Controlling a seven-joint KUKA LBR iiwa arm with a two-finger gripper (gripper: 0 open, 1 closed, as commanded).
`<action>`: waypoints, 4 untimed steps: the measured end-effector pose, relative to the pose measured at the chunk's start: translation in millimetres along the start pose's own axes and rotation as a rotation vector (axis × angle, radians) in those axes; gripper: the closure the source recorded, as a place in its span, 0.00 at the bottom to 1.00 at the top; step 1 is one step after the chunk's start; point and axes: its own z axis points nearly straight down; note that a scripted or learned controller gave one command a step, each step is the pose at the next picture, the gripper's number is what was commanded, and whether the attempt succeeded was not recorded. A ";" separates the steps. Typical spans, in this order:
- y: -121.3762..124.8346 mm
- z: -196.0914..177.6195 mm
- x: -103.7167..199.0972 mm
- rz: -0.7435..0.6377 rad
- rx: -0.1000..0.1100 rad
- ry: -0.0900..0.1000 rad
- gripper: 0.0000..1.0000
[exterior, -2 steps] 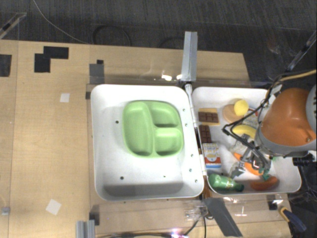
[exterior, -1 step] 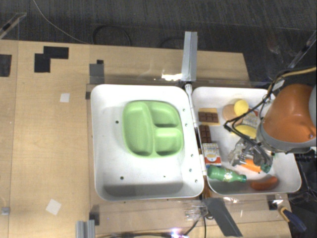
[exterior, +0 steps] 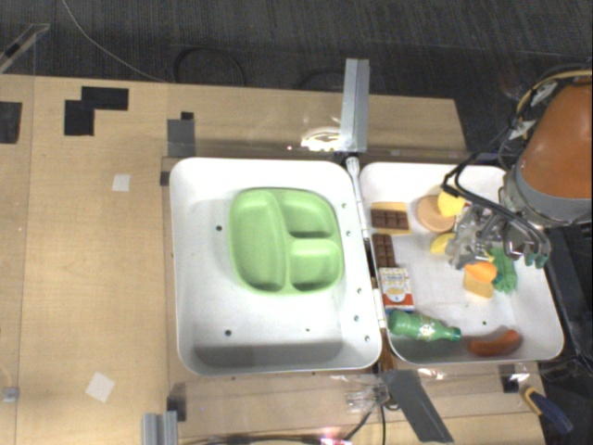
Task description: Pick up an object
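The right bin (exterior: 547, 336) holds several small items: a green bottle (exterior: 422, 327) lying along its front, a red-brown sausage (exterior: 493, 343), an orange cheese block (exterior: 479, 280), a green leafy piece (exterior: 505, 274), a brown chocolate bar (exterior: 389, 218), a darker bar (exterior: 382, 247), a small red and white box (exterior: 396, 287), a tan round piece (exterior: 432, 213) and yellow pieces (exterior: 450, 202). My gripper (exterior: 473, 245) hangs low over the bin's right middle, just above the cheese block and beside a yellow piece (exterior: 443, 244). Nothing visible sits between its fingers.
The left bin (exterior: 199, 332) carries a green divided tray (exterior: 283, 239). A grey metal post (exterior: 355, 105) stands behind the divider between the bins. The wooden bench (exterior: 83, 267) stretches to the left. Black cables (exterior: 482, 170) loop near the arm's wrist.
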 end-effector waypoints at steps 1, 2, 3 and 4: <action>-54.4 119.9 26.3 -0.177 0.001 -0.001 1.00; -32.1 -33.6 14.2 -0.235 0.002 -0.005 1.00; -13.9 83.5 37.7 -0.348 -0.005 0.014 1.00; -14.6 81.0 36.1 -0.347 -0.003 0.008 0.00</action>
